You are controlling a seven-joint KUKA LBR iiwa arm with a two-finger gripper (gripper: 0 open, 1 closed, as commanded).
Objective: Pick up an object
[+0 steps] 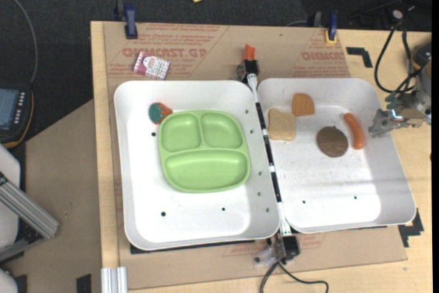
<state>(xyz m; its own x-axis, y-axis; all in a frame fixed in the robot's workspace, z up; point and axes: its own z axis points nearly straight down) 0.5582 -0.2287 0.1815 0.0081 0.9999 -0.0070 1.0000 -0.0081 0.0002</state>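
The right bin (384, 182) holds a tan bread slice (282, 125), an orange chunk (302, 104), a round brown patty (333, 142) and a red-orange sausage (354, 130). My gripper (388, 118) hangs at the right rim of this bin, just right of the sausage and apart from it. Nothing shows in its grasp. In the left bin (137, 202) a green divided plate (203, 150) lies flat, and a small red and green item (160, 112) rests by its upper left corner.
A metal divider (264, 147) runs between the two bins. A small pink packet (151, 64) lies on the cardboard behind the left bin. Blue clamps (127, 18) stand at the back edge, and cables (391, 58) hang at the far right.
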